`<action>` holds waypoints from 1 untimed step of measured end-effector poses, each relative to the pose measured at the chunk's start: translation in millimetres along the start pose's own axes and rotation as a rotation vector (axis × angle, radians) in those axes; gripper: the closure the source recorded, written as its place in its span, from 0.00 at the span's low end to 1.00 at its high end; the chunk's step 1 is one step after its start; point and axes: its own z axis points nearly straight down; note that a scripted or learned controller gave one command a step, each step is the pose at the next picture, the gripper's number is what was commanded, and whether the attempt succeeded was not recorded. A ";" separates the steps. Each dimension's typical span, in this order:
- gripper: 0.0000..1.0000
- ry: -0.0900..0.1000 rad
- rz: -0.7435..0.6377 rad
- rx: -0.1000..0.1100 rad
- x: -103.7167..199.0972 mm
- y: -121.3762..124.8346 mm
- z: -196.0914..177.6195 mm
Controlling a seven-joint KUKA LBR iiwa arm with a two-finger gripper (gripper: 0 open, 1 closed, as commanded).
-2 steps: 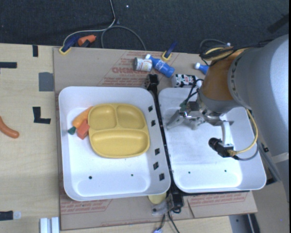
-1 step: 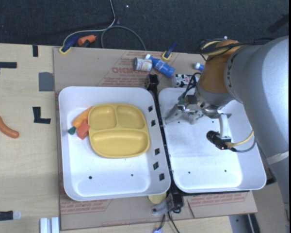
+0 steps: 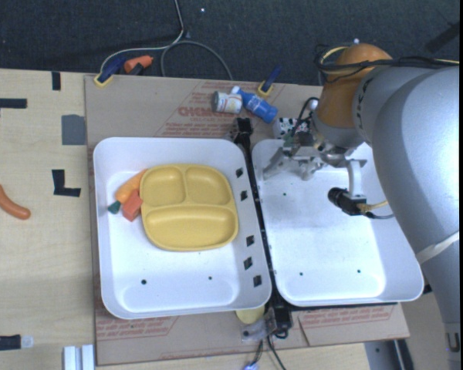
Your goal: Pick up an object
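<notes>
A yellow divided plate (image 3: 189, 206) lies in the left bin (image 3: 170, 291). Against the plate's left edge sit an orange carrot-like toy (image 3: 126, 187) and a small red-orange piece (image 3: 131, 206). My gripper (image 3: 293, 159) hangs low over the far left corner of the right bin (image 3: 332, 260), close to the divider between the bins. It is apart from the plate and the toys. The grey arm with its orange band (image 3: 347, 91) covers the right bin's far right part.
A blue and white bottle (image 3: 247, 102) lies on the cardboard behind the bins. An orange sausage toy (image 3: 10, 201) rests on the wooden bench at far left. Clamps (image 3: 123, 66) grip the cardboard's back edge. A black cable (image 3: 347, 200) loops over the right bin.
</notes>
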 end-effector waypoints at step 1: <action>0.00 -0.002 0.002 0.000 6.5 -11.7 -0.4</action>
